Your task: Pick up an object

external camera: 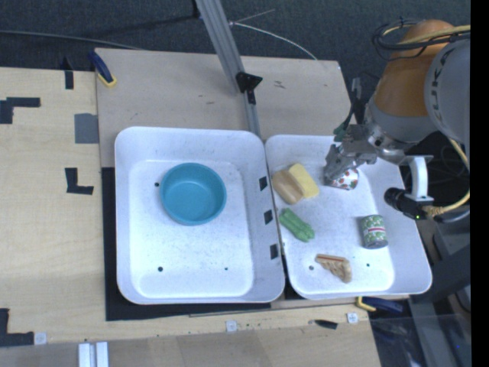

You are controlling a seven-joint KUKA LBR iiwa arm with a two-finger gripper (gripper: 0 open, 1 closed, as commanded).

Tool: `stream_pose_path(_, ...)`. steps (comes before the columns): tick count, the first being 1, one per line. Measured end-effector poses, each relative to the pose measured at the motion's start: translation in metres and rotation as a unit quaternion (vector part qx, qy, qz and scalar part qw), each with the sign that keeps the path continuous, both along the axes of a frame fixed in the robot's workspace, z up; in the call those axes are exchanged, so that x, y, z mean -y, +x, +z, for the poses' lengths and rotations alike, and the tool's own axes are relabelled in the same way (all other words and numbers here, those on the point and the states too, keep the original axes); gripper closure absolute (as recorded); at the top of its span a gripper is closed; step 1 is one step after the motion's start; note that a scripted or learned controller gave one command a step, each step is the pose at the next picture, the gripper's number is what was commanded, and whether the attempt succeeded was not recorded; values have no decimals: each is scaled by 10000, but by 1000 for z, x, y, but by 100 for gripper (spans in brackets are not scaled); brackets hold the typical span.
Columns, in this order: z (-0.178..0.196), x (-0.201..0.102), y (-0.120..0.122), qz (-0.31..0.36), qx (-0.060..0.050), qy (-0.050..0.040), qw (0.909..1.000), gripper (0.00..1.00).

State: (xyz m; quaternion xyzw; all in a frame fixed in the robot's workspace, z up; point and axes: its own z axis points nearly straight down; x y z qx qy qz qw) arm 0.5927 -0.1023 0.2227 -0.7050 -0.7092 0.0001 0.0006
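My gripper (337, 170) is low in the back part of the right bin (405, 281). It is right against a small white and red object (349, 180), which pokes out at its lower right. Whether that object is held or only touched cannot be told. To the gripper's left, close by, a yellow and tan block (296, 183) lies near the bin's left wall. A green oblong piece (296, 225) rests in front of the block. A small green can (373, 231) stands near the right wall, and a brown flat item (334, 266) lies at the front.
The left bin (137, 274) holds a blue bowl (192, 193). A grey metal pole (223, 44) slants down from the top to the gap between the bins. The arm's orange band (409, 82) and cables stand over the right bin's back right corner.
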Motion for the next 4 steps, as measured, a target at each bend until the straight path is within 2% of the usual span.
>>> stream_pose_path(2, -17, -101, 32, 2, -1, -1, 10000, 100)
stream_pose_path(3, 0, -149, 45, 4, 9, 5, 10000, 100)
stream_pose_path(4, -1, -199, 69, 2, 6, 4, 10000, 100)
